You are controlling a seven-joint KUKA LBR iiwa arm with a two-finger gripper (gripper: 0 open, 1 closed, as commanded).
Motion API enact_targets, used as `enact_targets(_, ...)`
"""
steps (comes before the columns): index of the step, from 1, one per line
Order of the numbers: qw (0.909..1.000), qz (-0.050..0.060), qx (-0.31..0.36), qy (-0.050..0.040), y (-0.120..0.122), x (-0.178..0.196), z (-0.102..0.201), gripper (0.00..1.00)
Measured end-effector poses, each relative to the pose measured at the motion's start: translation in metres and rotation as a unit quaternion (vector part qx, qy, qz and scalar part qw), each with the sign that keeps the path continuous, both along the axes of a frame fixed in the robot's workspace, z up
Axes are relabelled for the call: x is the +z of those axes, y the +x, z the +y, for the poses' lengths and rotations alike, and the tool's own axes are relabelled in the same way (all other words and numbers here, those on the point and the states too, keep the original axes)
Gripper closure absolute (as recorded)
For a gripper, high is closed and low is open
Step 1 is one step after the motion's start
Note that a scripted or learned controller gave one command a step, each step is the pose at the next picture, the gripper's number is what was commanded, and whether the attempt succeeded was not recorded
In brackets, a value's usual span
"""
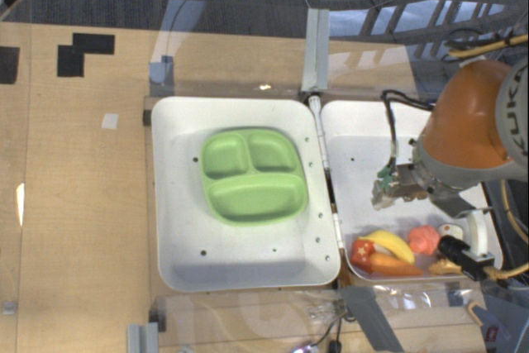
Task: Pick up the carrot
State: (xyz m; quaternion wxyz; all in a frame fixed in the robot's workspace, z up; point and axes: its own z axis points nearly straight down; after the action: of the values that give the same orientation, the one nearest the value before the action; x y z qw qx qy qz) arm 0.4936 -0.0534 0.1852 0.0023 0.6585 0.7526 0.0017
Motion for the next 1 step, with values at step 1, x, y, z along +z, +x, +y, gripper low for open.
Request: enact_targets(1, 1.0, 0.0, 0.004, -0.0007, -0.005, -0.0049, -0.1196, 1.0)
